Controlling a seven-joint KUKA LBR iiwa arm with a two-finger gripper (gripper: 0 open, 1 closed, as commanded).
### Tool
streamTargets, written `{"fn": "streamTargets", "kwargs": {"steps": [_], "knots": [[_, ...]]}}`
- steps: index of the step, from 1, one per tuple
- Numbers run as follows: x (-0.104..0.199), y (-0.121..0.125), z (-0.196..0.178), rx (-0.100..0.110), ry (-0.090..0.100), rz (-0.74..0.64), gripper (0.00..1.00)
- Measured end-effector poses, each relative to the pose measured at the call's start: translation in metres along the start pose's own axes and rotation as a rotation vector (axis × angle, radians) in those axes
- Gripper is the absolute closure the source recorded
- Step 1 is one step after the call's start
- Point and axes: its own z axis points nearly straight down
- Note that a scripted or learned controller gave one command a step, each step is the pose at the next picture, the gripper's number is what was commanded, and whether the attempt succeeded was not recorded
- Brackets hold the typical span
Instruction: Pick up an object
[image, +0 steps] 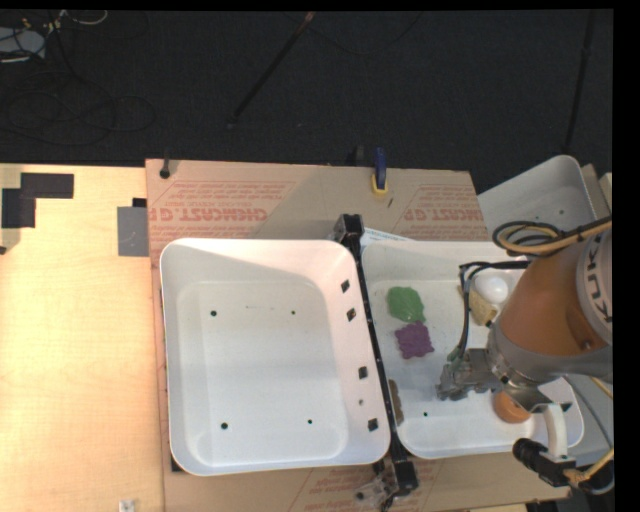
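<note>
Landmark = black clip strip (362, 340) joining the two bins down the middle.

Nearest the camera, right of strip at the frame's lower right: arm's grey wrist w/ glossy orange band (545, 300), black letters on its side, partly readable "KU". Black cables (525, 237) loop above it. Below it the metal two-finger gripper (455, 383) sits low in the right shallow white plastic bin (440, 440), fingers dark and bunched in shadow – can't tell if jaws are apart or together, nothing seen clamped between them.

Just right of gripper, tucked under the wrist: small orange rounded object (511, 406), partly hidden. Up from gripper, near it but apart: purple lumpy soft-looking object (413, 341). Touching or almost touching its far edge: green rounded blob (405, 303), matte. Further right, by the bin's far side: smooth white round object (491, 290), part covered by arm.

Left of strip: left shallow white plastic bin (200, 420), smooth, rounded corners, few small dark dots on floor.

Under both bins: brown cardboard sheet (240, 205), red print, upside down and mirrored, not readable for sure. Far edge of the cardboard: blue-and-yellow clamp (380, 172). Far left: pale wood bench (70, 350) w/ black and grey squares.
</note>
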Motion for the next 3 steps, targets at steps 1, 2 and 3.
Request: {"fn": "streamTargets", "kwargs": {"steps": [1, 2, 3], "knots": [[-0.001, -0.001, -0.009, 0.002, 0.0, 0.007, 1.0], [-0.002, -0.001, -0.018, 0.003, 0.0, 0.013, 1.0], [-0.003, -0.001, -0.027, 0.005, 0.001, 0.017, 1.0]]}}
